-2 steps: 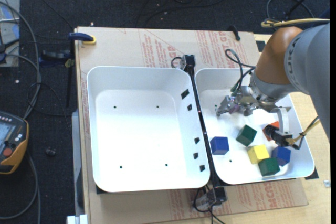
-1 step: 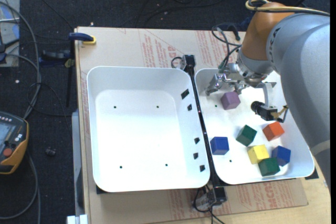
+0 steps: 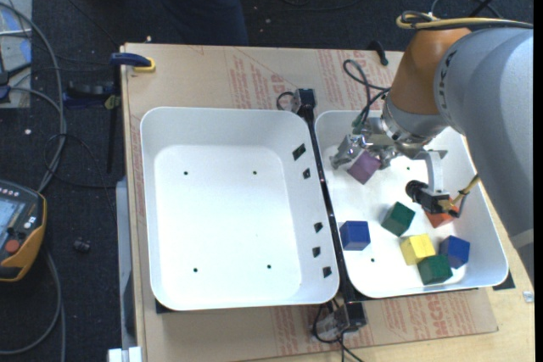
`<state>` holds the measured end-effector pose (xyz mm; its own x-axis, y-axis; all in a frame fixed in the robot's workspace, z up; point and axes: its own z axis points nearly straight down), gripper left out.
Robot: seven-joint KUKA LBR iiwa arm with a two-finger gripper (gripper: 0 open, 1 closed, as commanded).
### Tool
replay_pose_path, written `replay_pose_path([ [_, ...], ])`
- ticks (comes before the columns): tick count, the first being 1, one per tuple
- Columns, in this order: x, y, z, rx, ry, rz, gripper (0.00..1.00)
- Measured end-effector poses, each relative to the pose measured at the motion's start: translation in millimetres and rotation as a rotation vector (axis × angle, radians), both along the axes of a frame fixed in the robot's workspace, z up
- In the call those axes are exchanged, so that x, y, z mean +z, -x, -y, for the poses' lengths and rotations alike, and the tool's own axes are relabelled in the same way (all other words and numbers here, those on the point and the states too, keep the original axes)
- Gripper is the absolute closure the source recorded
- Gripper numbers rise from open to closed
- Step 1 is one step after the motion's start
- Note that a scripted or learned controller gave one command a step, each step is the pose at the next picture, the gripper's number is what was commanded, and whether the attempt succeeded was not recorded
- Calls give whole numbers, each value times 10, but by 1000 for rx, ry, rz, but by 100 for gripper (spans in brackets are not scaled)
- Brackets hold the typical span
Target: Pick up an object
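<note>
My gripper point(image 3: 363, 155) hangs over the upper left part of the right bin point(image 3: 475, 280), shut on a purple block point(image 3: 364, 168) that sits tilted between its fingers, above the bin floor. Lower in the same bin lie a blue cube point(image 3: 355, 234), a green cube point(image 3: 397, 219), a yellow cube point(image 3: 417, 247), a darker green cube point(image 3: 435, 269), a second blue cube point(image 3: 457, 250) and an orange-red block point(image 3: 439, 219) partly hidden by a black part of the arm.
The left bin point(image 3: 170, 131) sits beside the right one, split from it by a black-clipped rim point(image 3: 321, 191). The grey arm with its orange band point(image 3: 424, 72) covers the right bin's upper right. Cables point(image 3: 365, 89) trail near the wrist.
</note>
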<state>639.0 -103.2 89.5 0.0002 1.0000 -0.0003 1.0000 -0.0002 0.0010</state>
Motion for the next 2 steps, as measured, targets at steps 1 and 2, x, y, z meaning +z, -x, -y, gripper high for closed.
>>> replay_pose_path([
  [1,-13,353,4,0,-1,-3,0],
  [2,-9,9,288,0,0,1,0],
])
